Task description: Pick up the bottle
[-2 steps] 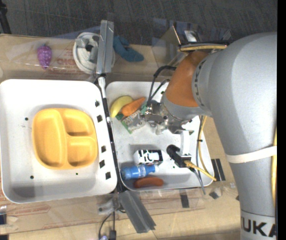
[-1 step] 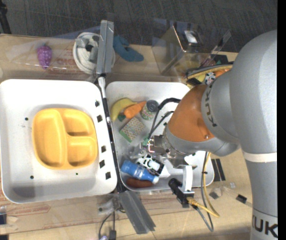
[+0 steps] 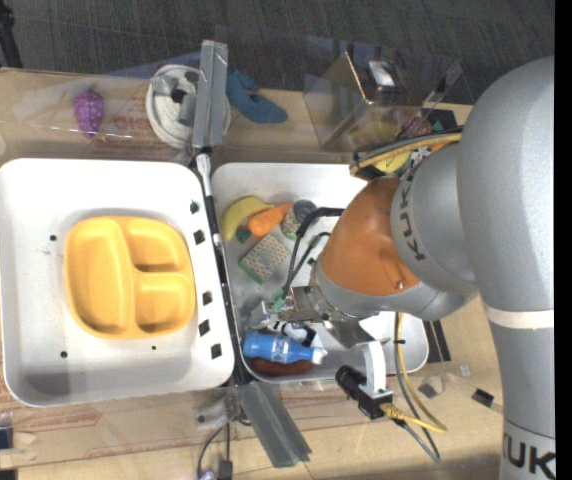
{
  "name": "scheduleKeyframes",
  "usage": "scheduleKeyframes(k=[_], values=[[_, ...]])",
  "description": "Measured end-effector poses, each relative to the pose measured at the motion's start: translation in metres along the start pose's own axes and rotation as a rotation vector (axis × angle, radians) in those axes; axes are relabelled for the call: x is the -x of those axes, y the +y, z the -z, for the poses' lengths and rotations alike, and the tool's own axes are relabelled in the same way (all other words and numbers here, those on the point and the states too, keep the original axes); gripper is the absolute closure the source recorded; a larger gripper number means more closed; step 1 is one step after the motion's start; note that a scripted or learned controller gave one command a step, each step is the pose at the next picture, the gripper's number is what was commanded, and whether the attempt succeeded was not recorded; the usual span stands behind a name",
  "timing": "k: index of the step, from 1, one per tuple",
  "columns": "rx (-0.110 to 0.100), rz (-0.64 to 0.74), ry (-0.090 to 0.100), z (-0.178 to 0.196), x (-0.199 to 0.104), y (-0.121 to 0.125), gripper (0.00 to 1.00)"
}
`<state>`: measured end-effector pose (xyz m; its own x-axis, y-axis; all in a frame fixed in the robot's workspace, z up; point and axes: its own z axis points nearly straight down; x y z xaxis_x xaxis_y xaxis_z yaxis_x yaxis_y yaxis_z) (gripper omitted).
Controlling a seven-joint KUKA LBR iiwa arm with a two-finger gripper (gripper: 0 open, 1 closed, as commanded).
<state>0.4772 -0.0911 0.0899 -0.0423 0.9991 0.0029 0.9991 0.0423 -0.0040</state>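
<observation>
Blue and glossy, the bottle lies on its side near the front wall of the right bin, down toward six o'clock in that bin. Its body is a saturated blue, with a paler, whitish end pointing toward three o'clock, and it rests against a dark reddish-brown thing just below it at the bin's near edge. My gripper hangs just above the bottle, at its twelve o'clock, close to it; the wrist and cables crowd the view, so I cannot tell how my fingers stand, nor whether they touch the bottle.

Further up the bin, at about eleven o'clock from my gripper, a grey-green mesh-patterned block lies tilted. Beyond it sit an orange piece and a yellow rounded object, touching, with a small dark-capped item just beside them at three o'clock.

In the left bin, a yellow divided tray sits at the centre.

Past the bins, along the bench's far edge, I see a purple object at ten o'clock, a white round thing nearer twelve, and a blue item just beside that.
</observation>
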Motion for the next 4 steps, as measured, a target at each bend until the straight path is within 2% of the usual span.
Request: scheduleKeyframes(k=[1,2,3,4], values=[[0.004,0.008,-0.001,0.0093,0.0,0.0032,1.0],[0.002,0.008,-0.001,0.0089,-0.0002,0.0024,0.0],[0.004,-0.112,-0.001,0.0021,0.0021,0.0006,0.0],[0.002,0.079,-0.001,0.0014,0.0007,0.0044,0.0]])
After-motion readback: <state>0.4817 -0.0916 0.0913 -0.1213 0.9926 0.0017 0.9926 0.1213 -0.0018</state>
